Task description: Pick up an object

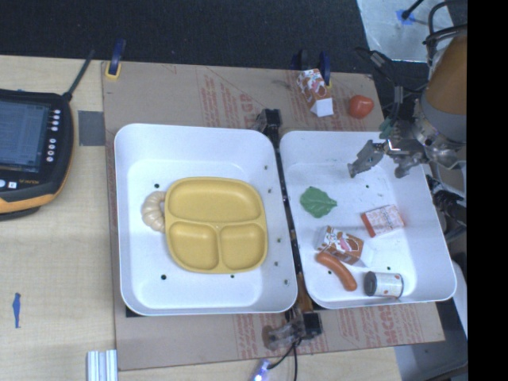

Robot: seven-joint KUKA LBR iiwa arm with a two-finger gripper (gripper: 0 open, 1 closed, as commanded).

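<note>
On the bench (71, 252): two white bins side by side. Left bin (139, 284) carrying a yellow divided tray (214, 222), rigid plastic by the look, broad and flat, awkward for a narrow pinch except at its rim; tucked against its left edge, a pale ridged toy (152, 210), partly hidden.

Right bin (429, 268) holding the likelier picks. Red-and-white packet (382, 220) lying flat near the middle right: light, probably crinkly, best pinched across its short side. Printed wrapper (342, 244) just left of it, touching or nearly touching a toy sausage (336, 268) below: crowded, risk of catching both. Sausage itself smooth and rounded, likely to roll; better taken across the middle. Small can (384, 284) on its side near the lower rim: stiff, slick, prone to rolling away under a closing pinch. Green leaf (318, 202) alone on bare bin floor, well apart from the rest: thin, soft, light, hard to get under.

Claw (382, 156) hanging over the upper right part of the right bin, dark fingers spread wide, nothing between them, apart from every item.

Outside the bins, at the far edge: small carton (314, 90) and red ball (360, 105).
</note>
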